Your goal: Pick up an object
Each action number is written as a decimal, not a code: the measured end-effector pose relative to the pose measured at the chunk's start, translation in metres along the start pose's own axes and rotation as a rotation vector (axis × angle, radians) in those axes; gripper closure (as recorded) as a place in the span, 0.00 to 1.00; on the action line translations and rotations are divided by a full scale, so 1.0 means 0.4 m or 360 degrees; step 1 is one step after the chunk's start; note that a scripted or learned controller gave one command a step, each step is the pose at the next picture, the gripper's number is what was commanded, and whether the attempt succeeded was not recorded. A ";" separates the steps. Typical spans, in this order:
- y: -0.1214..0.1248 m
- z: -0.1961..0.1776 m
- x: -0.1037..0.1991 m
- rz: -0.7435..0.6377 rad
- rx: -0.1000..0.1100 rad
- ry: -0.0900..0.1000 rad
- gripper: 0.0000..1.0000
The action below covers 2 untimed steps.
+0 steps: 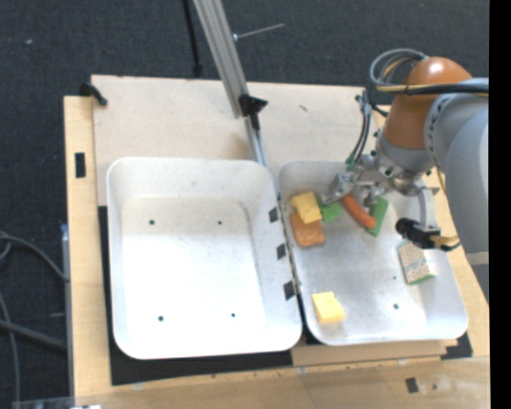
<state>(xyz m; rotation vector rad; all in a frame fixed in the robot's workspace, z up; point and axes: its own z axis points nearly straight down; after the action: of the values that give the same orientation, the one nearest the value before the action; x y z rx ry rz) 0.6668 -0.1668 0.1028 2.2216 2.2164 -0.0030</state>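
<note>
The claw (355, 192) hangs low over the back of the right bin (434, 313), in a tight cluster of toys. Whether its grip is apart or together I cannot tell; the metal parts blur into the clutter beneath them.

The likeliest target is the carrot (359, 212), an orange tapered piece lying at a slant just under the claw, with green pieces (331, 211) touching it at either end. Just to its left sit a yellow block (306, 207) and a tan bun (308, 233), pressed against each other. To do this step well, I judge the claw should settle across the carrot's narrow width, not its length, and come straight down so it does not shove the green bits or the block aside. A smooth, hard plastic cone may squirt out of a slanted pinch.

Easier picks lie apart: a yellow cube (328, 307) near the front wall, soft-looking like foam, and a speckled pale slab (416, 263) to the right, flat-sided.

The left bin (128, 186) is a glossy white tray with rounded corners on the wooden desk (162, 109).
</note>
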 end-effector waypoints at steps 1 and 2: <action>0.003 -0.030 -0.002 -0.0001 -0.0006 -0.0002 1.00; -0.008 -0.159 0.015 -0.0005 -0.0009 0.0005 1.00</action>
<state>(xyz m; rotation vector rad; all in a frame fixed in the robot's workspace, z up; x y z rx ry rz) 0.6636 -0.1605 0.1665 2.2166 2.2190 0.0064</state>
